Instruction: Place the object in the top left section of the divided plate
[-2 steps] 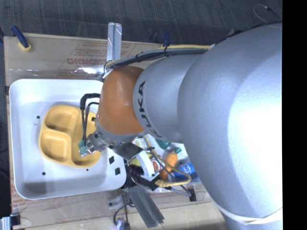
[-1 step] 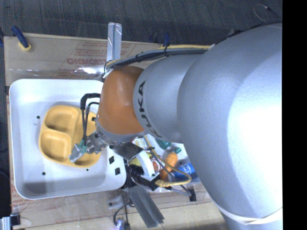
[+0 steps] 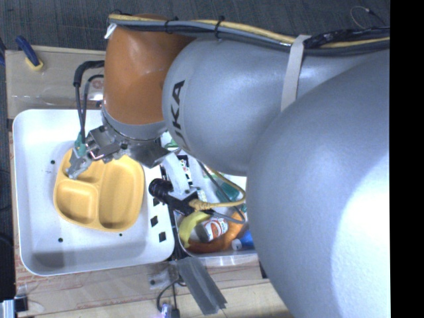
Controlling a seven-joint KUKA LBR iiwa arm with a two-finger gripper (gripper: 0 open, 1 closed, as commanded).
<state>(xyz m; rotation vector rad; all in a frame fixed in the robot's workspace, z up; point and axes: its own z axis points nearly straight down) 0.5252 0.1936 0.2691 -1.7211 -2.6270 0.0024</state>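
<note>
- At 9 o'clock of the view, the left bin (image 3: 33, 244) is being occupied by the yellow divided plate (image 3: 116, 197), which is lying flat near the bin's centre.
- The gripper (image 3: 78, 161) is being held over the plate's 10 o'clock corner, i.e. over its top left section; its tip is overlapping that section's rim.
- Open vs closed state of the gripper: cannot be told, as the tip is being seen too small and dark.
- A small green bit (image 3: 79, 142) is being shown just at the gripper's 12 o'clock side; whether it is the task's object or a gripper part cannot be told, so no object is being made out w/ certainty on the plate.
- The arm (image 3: 265, 111) is being extended from 3 o'clock, w/ its orange band (image 3: 132, 71) at 12 o'clock of the plate.
- The right bin (image 3: 225, 260) is being covered mostly by the arm; at its 6 o'clock edge a yellow item (image 3: 189, 225) and a red-labelled bottle (image 3: 213, 230) are being left visible, touching each other.
- A blue clip (image 3: 30, 53) is lying on the bench (image 3: 59, 65) at 11 o'clock, well apart from the plate.
</note>
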